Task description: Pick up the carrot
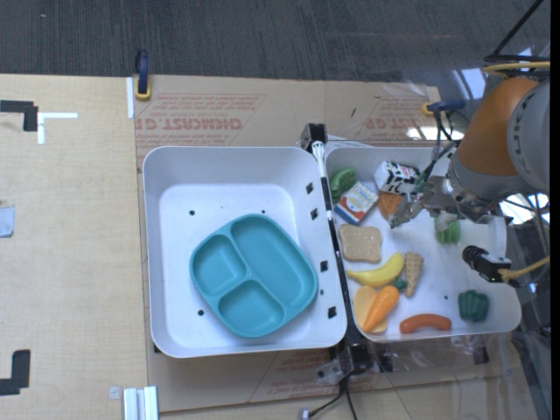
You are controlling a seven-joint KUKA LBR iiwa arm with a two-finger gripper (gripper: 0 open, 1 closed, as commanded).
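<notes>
The carrot is orange with a green top and lies near the front edge of the right bin, its top pointing toward a banana. It rests partly on a round yellow-orange piece. My gripper hangs over the back half of that bin, close to a small orange item and a milk carton. The carrot lies well in front of the gripper, with a bread slice and the banana between them. Nothing shows as held.
The right bin also holds a corn cob, a red sausage, a dark green pepper, a green piece, a snack box and a green vegetable. In the left bin lies a teal divided plate.
</notes>
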